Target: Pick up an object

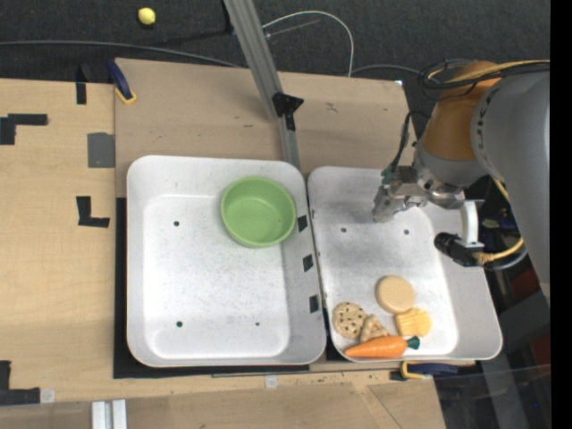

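Observation:
In the right bin [357,239], near its front edge, lie a tan round biscuit [395,292], a speckled cookie [348,316], a yellow ridged piece [415,322] and an orange carrot [379,348]. A green bowl [258,210] sits in the left bin [179,275], at its back right. My gripper [386,206] hangs over the back part of the right bin, well apart from the food pieces, with nothing seen between its fingers.
A grey metal pole [259,52] slants from the top down to the gap between the bins. A black cable [313,25] loops behind the bench. A small yellow ball [147,15] lies on the dark floor at top left.

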Motion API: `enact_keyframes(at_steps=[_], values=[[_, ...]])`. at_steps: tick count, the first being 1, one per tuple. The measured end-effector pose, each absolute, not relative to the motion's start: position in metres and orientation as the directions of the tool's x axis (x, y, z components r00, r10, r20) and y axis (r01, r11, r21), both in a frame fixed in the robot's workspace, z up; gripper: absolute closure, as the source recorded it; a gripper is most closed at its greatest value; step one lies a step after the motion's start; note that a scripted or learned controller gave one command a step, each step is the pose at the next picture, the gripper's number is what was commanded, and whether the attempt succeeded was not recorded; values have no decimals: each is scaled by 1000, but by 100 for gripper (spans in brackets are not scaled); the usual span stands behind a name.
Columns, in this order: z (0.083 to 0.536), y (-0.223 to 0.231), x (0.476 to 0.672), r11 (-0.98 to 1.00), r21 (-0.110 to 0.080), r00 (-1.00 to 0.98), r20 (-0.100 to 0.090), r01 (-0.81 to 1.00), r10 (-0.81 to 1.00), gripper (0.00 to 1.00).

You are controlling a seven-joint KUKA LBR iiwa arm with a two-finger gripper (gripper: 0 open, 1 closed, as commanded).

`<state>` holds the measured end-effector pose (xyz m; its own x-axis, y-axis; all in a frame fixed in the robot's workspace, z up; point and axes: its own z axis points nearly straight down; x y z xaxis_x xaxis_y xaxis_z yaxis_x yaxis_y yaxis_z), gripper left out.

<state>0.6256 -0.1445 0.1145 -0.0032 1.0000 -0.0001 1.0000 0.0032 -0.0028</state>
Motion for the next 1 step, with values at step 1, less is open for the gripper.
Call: enact_keyframes(at_steps=[1], values=[[157,-145,627,2,3,-2,-1,1000,1000,100]])
